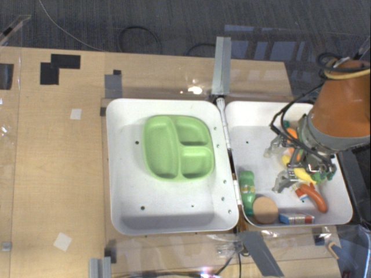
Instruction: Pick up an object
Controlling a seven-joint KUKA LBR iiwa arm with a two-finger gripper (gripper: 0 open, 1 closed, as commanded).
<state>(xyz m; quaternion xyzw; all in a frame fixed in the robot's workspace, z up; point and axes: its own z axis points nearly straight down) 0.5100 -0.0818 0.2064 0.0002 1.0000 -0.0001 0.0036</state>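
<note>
A fixed camera looks down at a slant on two shallow white plastic bins set side by side on a wooden bench. The left bin [124,213] holds a pale green plastic plate [177,146] with three compartments, lying flat near its middle.

The right bin [249,120] holds a loose cluster of small things: a green bottle-shaped toy [247,185] and a round tan disc [265,209] against its near-left wall, a small blue, white and red tube [297,218] along the near edge, an orange-red carrot-like piece [313,196], and a yellow piece [302,174].

The grey arm, orange-banded, reaches in from the right, its metal two-finger gripper [287,167] lowered over the yellow and orange pieces (likely its targets). Its fingers look spread apart with nothing clearly between them, so no grasp seems made yet.
</note>
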